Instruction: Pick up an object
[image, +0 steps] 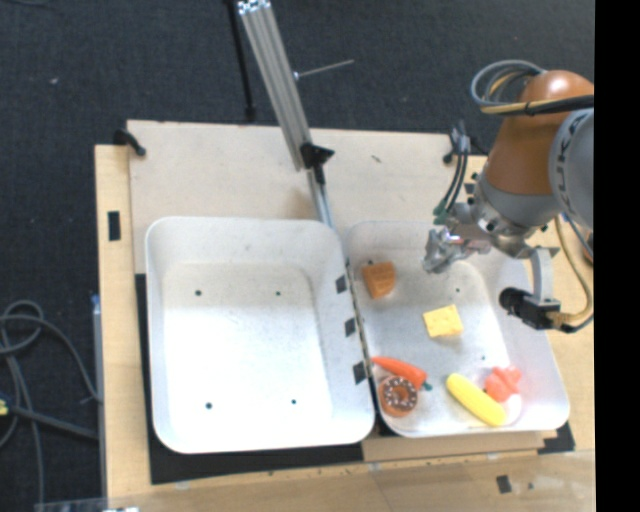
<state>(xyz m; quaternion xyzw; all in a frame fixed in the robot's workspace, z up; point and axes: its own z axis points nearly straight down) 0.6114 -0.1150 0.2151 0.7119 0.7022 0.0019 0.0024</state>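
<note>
While the grey arm is reaching in over the right bin (520, 300), its gripper (440, 252) is hanging above the bin's upper floor with nothing between its parts; whether it is spread or closed I cannot tell. Lying nearest is the orange-brown block (379, 279), just to the gripper's left and slightly lower in the view. A yellow wedge (443, 322) is sitting below the gripper, nearer the bin's middle. Squat and without a clear long axis, the block is looking like the likeliest target, calling for a short leftward shift before descending.
</note>
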